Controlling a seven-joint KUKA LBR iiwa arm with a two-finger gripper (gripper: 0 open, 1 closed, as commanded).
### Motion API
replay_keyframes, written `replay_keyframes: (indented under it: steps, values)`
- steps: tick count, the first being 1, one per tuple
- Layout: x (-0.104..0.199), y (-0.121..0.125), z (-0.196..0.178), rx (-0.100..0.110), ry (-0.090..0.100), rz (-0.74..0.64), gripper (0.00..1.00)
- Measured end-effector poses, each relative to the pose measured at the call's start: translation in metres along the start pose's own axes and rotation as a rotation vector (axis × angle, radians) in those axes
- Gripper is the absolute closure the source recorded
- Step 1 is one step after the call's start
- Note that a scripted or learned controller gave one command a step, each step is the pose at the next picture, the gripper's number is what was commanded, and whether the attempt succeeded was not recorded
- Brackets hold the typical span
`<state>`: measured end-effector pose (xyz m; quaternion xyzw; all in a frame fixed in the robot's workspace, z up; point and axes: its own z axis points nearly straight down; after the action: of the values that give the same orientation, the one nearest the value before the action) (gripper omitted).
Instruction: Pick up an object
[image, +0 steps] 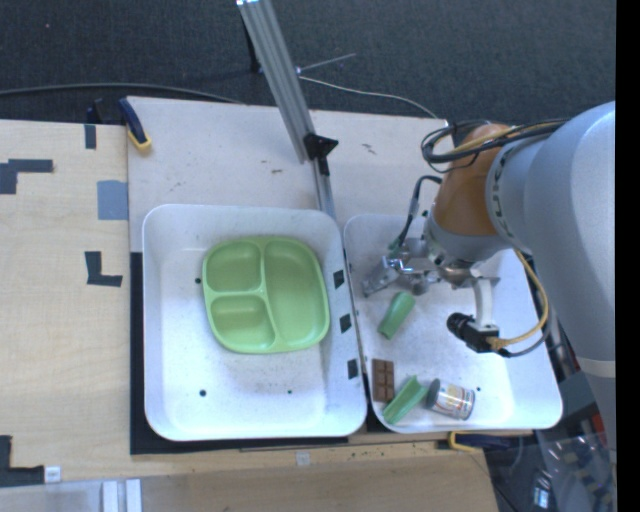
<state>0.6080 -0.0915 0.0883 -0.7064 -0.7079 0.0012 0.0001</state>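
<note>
Gripper (392, 272) hovers in right bin (520, 390), finger state impossible to tell, just above small green block (396, 313) lying slantwise mid-bin; likely light, rigid, smooth-sided, best pinched across its narrow width near the middle.

Matt green plastic plate (267, 294) in a smooth white bin (160, 330); bench (60, 300) pale wood.

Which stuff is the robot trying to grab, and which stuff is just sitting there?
Could be grabbed, all in the right bin:
green block just below the gripper
second green block
brown bar
small jar

Just sitting there:
green divided plate in the left bin
blue and yellow clamp on the bench
</note>
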Motion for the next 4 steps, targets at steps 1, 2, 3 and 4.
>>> replay_keyframes:
  steps: [1, 2, 3, 4]
  values:
    - [0.001, 0.0, -0.01, 0.001, 0.001, -0.001, 1.0]
    - [-0.005, 0.009, -0.065, -0.005, 0.001, 0.001, 1.0]
    - [-0.007, 0.012, -0.108, -0.004, 0.001, 0.001, 1.0]
    - [-0.007, 0.012, -0.152, -0.004, 0.001, 0.001, 1.0]
